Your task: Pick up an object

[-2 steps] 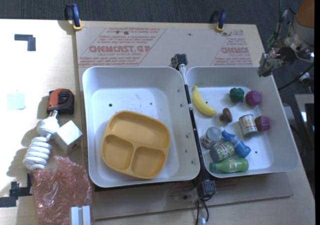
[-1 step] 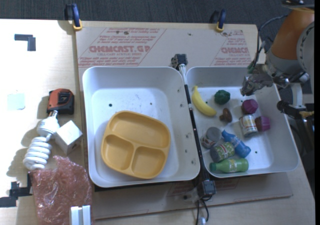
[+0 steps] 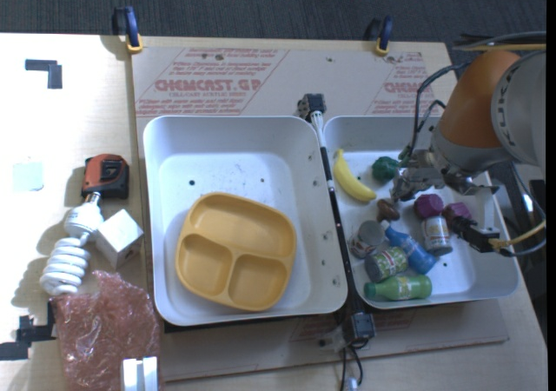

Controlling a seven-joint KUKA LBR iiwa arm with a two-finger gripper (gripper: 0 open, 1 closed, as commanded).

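Hovering over the right bin [image 3: 486, 281], the hand [image 3: 420, 174]; grip unclear; one banana [image 3: 351, 178], one tray [image 3: 234, 250].

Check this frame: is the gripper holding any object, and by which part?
It cannot be told. The gripper sits low in the right bin among the clutter near the banana, with no object visibly in its grasp.

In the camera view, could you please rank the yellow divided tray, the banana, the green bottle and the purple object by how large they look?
1. yellow divided tray
2. green bottle
3. banana, similar to the bottle, so unsure
4. purple object
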